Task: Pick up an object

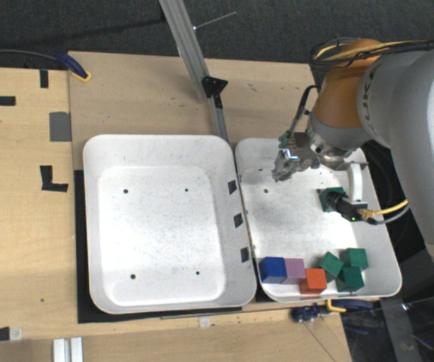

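Gripper (283,169) hangs over right bin (277,202) bare floor; jaws' state can't tell. Blocks (315,271) huddle w/ near wall, well apart.

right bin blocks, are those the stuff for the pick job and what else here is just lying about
For the job:
gripper
blue block
purple block
orange block
green blocks
right bin

Lying about:
left bin
metal pole
black tape marks
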